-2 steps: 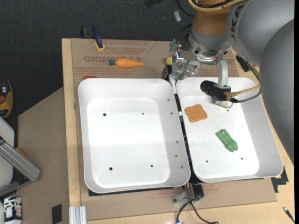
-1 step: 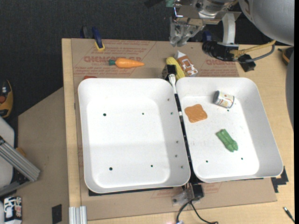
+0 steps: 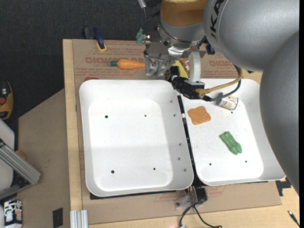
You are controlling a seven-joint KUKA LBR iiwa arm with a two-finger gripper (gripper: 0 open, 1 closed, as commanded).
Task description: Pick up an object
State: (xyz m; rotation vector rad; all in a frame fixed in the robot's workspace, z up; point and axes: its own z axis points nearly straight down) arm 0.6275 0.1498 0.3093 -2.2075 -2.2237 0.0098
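White bins [image 3: 128,141]; orange carrot [image 3: 129,64]; green piece [image 3: 231,142]; orange slab [image 3: 198,115].

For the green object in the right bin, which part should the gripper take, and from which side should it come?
Grip the green object across its narrow middle, coming straight down from above. It lies flat on the right bin floor, elongated on a diagonal, with free space all around, so fingers closing across the short width should likely fit best.
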